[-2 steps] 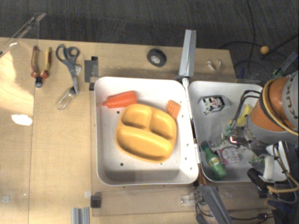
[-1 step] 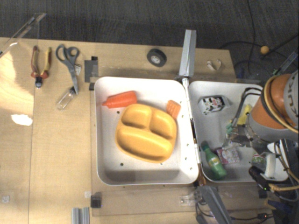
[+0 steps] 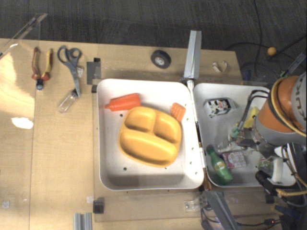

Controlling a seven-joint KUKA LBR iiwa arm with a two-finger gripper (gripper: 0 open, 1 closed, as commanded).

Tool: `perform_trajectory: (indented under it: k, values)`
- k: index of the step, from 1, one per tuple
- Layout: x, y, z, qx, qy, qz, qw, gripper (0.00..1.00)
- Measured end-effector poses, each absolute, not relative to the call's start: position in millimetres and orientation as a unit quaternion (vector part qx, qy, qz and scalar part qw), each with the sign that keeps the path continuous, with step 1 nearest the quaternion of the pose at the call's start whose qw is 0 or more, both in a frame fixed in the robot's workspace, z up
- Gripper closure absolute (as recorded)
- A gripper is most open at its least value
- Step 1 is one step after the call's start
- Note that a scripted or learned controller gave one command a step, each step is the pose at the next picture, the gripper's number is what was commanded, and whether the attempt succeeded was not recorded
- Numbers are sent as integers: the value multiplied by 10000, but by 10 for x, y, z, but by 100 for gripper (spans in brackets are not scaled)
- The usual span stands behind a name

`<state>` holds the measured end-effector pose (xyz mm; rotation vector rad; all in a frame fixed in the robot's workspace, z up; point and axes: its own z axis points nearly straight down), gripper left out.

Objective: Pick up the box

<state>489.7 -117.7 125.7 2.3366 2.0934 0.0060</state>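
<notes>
White right bin [image 3: 211, 92]: gripper [image 3: 238, 137] low over the clutter, finger state can't tell.
Box [image 3: 234, 159] lies flat at the gripper's 6 o'clock, green bottle [image 3: 219, 165] at its 9.

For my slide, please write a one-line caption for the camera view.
KUKA arm reaching over the right bin near a small box and green bottle; yellow tray in the left bin.

A yellow tray [image 3: 150, 136], orange carrot [image 3: 123, 102], green bottle [image 3: 219, 165] and pink-patterned box [image 3: 234, 159] lie in white bins [image 3: 109, 176].
</notes>
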Motion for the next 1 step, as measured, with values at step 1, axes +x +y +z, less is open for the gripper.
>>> perform_trajectory:
  k: [1]
  values:
    - [4926, -1199, 943, 7381, 6745, 49, 118, 0]
